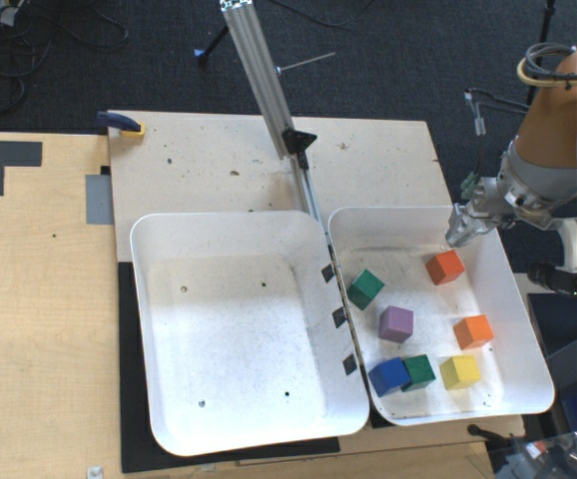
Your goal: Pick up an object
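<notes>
Camera view looks down at a slant on a pale wooden counter [219,168] bearing two shallow white plastic bins side by side. In the left white bin [149,267] nothing but small dark specks shows on its floor. The right white bin [528,367] holds seven small cubes. A red-orange cube [445,266] sits near the bin's far right part, a dark green cube [365,288] lies near the left wall, and a purple cube [395,323] rests just below and to the right of that one. A brighter orange cube [473,331] stands near the right wall. Along the near edge a blue cube [388,376] and a second, smaller green cube [418,370] touch each other, with a yellow cube [459,371] just beside them on the right.

The grey arm with its orange section [548,138] reaches in from the right, and the metal two-finger tool [460,230] hangs at the far right corner of the right bin, just above and beside the red-orange cube (whether it touches the cube cannot be told). Nothing is visibly between its tips, and whether they are spread or pressed together cannot be told.

A slanted aluminium bar [264,78] rises from the counter behind the bins, and a small blue and yellow clamp [121,123] sits at the counter's far left corner.
</notes>
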Motion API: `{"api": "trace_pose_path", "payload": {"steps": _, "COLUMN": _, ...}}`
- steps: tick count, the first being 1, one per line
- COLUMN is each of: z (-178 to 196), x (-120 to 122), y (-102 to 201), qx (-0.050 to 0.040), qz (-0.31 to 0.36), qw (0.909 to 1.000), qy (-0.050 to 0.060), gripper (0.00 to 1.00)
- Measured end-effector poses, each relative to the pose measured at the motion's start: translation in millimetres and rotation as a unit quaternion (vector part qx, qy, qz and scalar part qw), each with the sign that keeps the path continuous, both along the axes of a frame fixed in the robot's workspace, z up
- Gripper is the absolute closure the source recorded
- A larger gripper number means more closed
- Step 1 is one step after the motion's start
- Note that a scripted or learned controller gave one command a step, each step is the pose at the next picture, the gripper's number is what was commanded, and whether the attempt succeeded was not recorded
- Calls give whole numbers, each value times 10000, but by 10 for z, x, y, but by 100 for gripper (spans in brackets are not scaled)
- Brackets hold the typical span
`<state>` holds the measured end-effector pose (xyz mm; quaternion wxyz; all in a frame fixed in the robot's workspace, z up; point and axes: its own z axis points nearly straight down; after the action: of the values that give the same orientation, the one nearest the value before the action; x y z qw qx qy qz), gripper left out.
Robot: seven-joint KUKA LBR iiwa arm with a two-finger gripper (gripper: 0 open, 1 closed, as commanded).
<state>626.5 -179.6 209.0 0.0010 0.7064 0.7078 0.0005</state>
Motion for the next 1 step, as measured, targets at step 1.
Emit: {"api": "trace_pose_path", "payload": {"steps": 1, "z": 7, "x": -132, "y": 468, "qx": 15, "qz": 8, "qw": 10000, "qy": 31, "gripper": 100}}
